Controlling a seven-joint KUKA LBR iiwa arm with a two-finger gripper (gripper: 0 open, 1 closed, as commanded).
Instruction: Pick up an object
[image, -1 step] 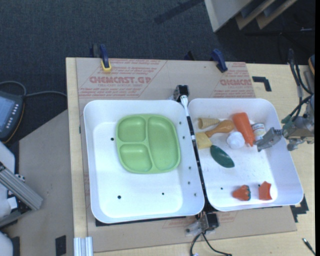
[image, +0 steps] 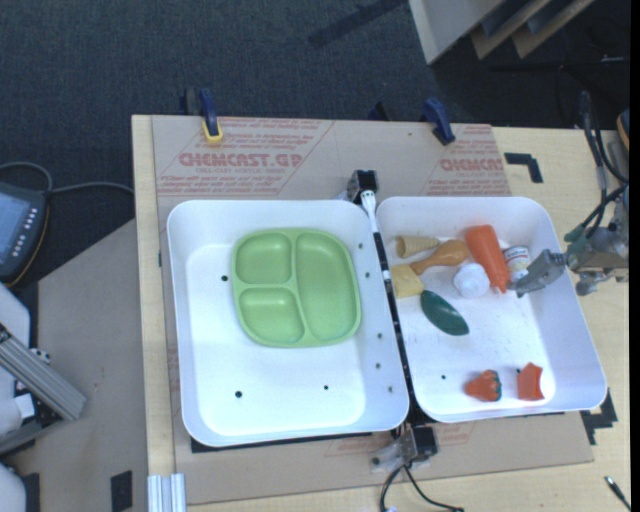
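The right bin holds several small items. An orange carrot-shaped piece lies at the back, with a white ball against it. Tan and yellow pieces sit to their left, and a dark green leaf-shaped piece lies in the middle. A red piece and an orange-red piece rest near the front wall. My gripper hangs over the bin's right side, just right of the carrot. It is open, with nothing between its fingers.
The left bin carries a light green divided plate. A small white labelled item lies beside the carrot, near my left fingertip. Cables hang along the right side of the bench. Blue clamps hold the board's far edge.
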